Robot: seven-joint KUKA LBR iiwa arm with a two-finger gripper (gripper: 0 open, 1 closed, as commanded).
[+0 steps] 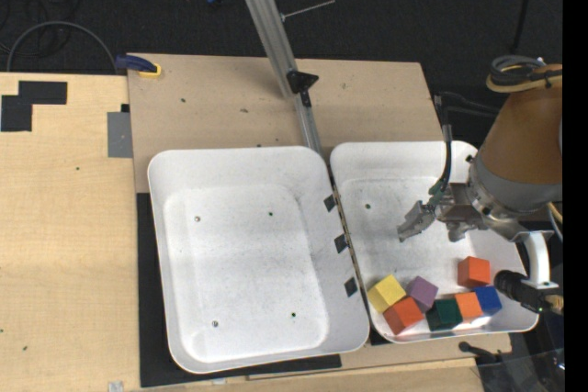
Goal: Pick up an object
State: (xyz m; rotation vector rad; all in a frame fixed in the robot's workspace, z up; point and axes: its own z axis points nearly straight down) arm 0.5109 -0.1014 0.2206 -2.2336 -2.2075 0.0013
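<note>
Blocks: small coloured cubes huddle at the lower right of the frame, in the near end of the right-hand shallow white plastic bin (386, 162); from the left, a yellow cube (387, 291), a red-orange cube (402, 315), a purple cube (423, 290), a dark green cube (444, 314), an orange cube (468, 304), a red cube (474, 271) and a blue cube (489, 298).
Progress: nothing is lifted; every cube lies on the bin floor, so the grasp itself seems wholly undone.
Left bin: the left-hand shallow white plastic bin (184, 170) fills the lower middle of the frame.
Desk: tan wooden desk (220, 101) carries both bins.
Rail: grey aluminium bar (268, 23) slants down from the top centre to the seam between the bins.
End effector: metal two-finger end effector (424, 218) hangs over the bare middle of the right bin, above the cluster in the picture; nothing sits between its fingers, and I cannot tell whether they are spread or closed.
Arm: grey arm with an orange band (524, 138) enters at the right edge.
Obstacles: cubes are packed touching near the bin wall, so I judge finger room tight; the red cube stands a little freer.
</note>
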